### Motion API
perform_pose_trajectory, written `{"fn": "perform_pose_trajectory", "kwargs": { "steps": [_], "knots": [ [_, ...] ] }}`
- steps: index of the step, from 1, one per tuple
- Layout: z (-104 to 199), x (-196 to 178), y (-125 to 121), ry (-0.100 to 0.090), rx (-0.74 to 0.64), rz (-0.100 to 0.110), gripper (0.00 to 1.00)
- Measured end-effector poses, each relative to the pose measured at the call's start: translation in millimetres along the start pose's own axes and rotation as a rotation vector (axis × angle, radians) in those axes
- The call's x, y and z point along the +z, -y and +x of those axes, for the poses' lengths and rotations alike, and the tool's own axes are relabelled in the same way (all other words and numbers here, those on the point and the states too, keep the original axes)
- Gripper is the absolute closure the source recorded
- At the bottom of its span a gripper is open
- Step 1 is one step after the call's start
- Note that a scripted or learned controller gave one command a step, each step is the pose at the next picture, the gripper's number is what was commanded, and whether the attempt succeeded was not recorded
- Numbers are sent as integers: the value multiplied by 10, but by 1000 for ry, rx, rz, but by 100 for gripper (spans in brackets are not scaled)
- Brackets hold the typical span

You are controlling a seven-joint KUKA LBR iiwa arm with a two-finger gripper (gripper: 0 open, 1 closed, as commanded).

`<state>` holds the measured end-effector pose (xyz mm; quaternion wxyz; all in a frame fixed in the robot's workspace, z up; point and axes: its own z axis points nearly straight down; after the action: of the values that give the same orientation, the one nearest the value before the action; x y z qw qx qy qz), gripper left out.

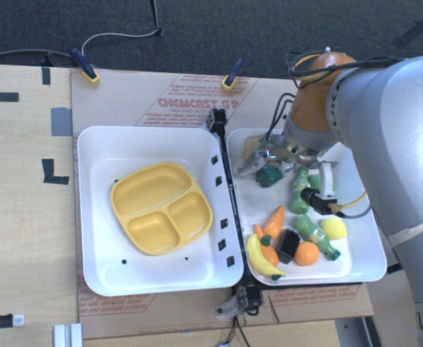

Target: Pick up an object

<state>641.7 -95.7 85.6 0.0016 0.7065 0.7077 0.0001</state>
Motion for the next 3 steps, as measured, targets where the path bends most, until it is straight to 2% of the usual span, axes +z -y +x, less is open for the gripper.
{"fn": "perform_pose_trajectory", "kwargs": {
  "steps": [1,2,3],
  "knots": [
    [-35,5,-221,-2,-1,1,0],
    [-46,3,-178,-1,-1,1,0],
    [20,8,-266,-2,0,2,0]
  ]
}}
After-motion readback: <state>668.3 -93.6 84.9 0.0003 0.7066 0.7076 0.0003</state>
